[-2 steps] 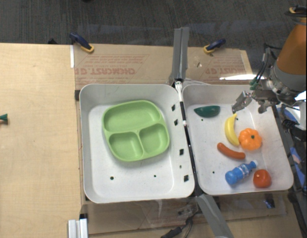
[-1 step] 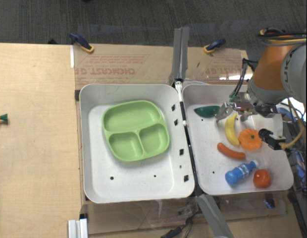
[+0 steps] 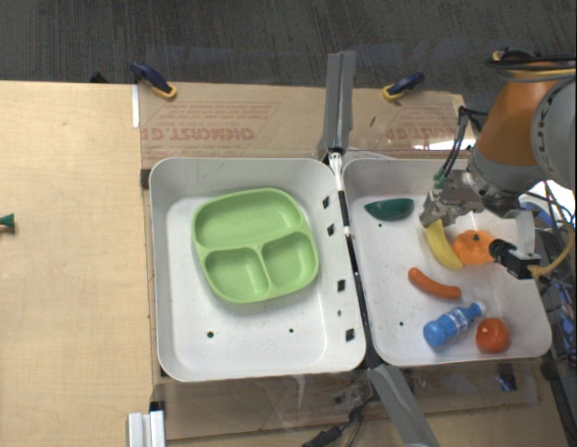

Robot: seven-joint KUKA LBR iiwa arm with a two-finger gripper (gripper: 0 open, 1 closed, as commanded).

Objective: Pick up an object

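Lying in the right bin [image 3: 386, 343], the toy banana [image 3: 442, 246] sits directly under the jaws [image 3: 441, 207]; whether they pinch it I cannot tell. Mirrored "CHEMCRAFT"-like print marks the cardboard [image 3: 214, 124] beyond the left bin [image 3: 177, 343].

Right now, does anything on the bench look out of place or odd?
One thing: a small orange toy lies alone on the bench at the far left edge, well outside both bins. The other toys sit in the right bin, and the green plate lies flat in the left bin.

plate [image 3: 256, 245] in left bin [image 3: 167, 277] | bottle [image 3: 451, 325] in right bin [image 3: 391, 343] (front)
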